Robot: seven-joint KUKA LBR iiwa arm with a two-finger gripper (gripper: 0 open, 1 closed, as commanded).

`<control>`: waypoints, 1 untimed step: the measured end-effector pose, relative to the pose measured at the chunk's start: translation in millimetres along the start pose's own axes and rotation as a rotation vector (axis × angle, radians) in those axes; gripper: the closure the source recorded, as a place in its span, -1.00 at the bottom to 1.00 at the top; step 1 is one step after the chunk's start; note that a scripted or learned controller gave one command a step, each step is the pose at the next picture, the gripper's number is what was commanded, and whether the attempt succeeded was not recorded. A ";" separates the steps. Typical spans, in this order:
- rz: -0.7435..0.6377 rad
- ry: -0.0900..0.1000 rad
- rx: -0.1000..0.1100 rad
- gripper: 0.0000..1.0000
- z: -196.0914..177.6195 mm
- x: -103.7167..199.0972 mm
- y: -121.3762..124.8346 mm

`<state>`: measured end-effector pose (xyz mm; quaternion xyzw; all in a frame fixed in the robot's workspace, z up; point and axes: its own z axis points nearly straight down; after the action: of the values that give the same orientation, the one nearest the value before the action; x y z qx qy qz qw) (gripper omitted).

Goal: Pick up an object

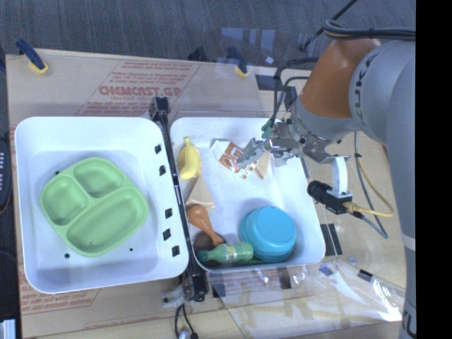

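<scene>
From above, the grey arm [367, 83] reaches from the right, its gripper [260, 150] low over the right bin [300, 189] at a shiny snack packet [236, 159]; the finger spread can't be made out. Banana [188, 158], blue bowl [268, 233] and green bottle [227, 253] lie nearby. A green divided plate [94, 205] sits in the left bin [28, 189].

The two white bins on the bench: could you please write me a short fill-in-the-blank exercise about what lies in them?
1. The green divided plastic plate lies in the ____ bin.
2. The round bowl in the right white bin is ____ in colour.
3. The yellow plastic banana lies near that bin's ____ wall.

Missing words: left; blue; left
</scene>
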<state>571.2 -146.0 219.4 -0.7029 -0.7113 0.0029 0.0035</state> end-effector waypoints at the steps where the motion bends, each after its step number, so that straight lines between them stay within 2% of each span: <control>1: 0.274 -0.005 -0.025 -1.00 101.6 10.8 49.2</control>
<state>619.4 -134.5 117.4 -0.7934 -0.6086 -0.0037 -0.0073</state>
